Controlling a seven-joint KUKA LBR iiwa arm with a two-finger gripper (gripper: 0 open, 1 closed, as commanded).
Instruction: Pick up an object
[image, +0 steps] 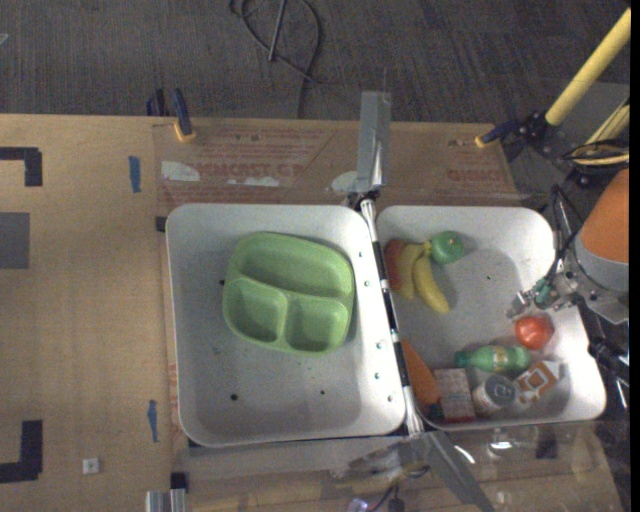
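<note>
A green divided tray lies in the left bin. Right of it: a banana, a tomato, and the claw just above the tomato.

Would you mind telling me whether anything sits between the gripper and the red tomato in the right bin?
Nothing visible does: the gripper hovers just above the red tomato, with bare bin floor between. The green bottle lies beyond it.

Plate in left bin. In right bin: banana at back left, tomato right, bottle and boxes in front.
</note>
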